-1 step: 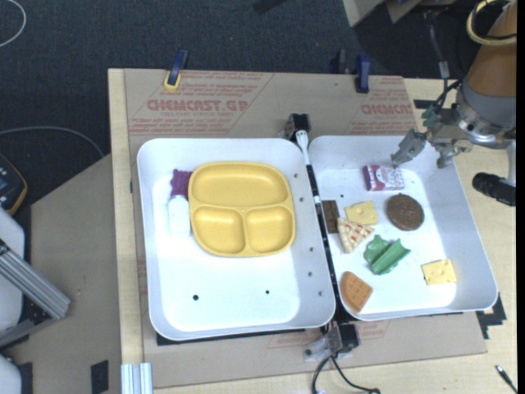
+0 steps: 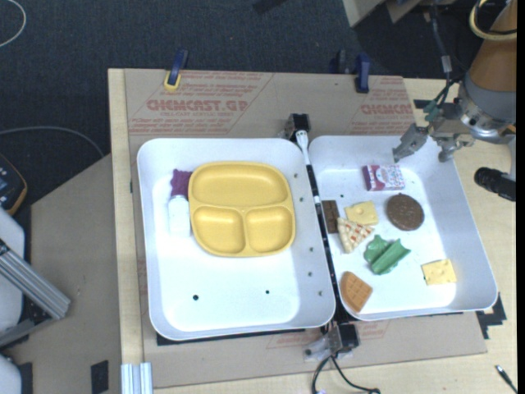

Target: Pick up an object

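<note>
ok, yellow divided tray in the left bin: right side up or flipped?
Right side up. The yellow tray shows its three hollow compartments facing the camera, and it lies flat in the left bin.

A grey robot arm (image 2: 490,97) with an orange band enters from the upper right of the frame. Its two-finger gripper (image 2: 426,146) hangs at the right, pointing downward, fingers spread apart with nothing between them.

Wooden bench (image 2: 123,220) – two white bins (side by side) (image 2: 156,245), (image 2: 467,220) resting directly on it
</note>
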Robot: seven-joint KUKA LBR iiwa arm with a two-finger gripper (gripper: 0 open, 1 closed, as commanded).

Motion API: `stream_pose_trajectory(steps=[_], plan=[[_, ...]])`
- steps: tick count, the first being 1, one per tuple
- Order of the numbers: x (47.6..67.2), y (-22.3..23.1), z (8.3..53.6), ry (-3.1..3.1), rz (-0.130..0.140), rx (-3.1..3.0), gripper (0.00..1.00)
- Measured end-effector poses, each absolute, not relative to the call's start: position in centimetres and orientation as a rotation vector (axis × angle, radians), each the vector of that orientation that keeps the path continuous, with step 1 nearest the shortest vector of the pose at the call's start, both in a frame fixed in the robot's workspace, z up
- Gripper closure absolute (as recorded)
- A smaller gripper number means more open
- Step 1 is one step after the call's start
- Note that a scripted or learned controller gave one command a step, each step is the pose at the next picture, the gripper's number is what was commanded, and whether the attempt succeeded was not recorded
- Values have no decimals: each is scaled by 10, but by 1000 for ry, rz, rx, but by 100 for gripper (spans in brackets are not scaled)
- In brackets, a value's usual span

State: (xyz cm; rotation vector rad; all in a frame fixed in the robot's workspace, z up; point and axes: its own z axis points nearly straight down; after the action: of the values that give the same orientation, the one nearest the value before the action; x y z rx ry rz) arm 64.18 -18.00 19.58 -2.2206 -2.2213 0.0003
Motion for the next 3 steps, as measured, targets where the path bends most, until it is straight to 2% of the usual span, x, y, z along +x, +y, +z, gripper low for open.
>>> stream_pose_trajectory(steps=[2, 3], plan=[[630, -164, 87, -2218, 6, -2214, 0], [630, -163, 85, -2220, 3, -2218, 0]])
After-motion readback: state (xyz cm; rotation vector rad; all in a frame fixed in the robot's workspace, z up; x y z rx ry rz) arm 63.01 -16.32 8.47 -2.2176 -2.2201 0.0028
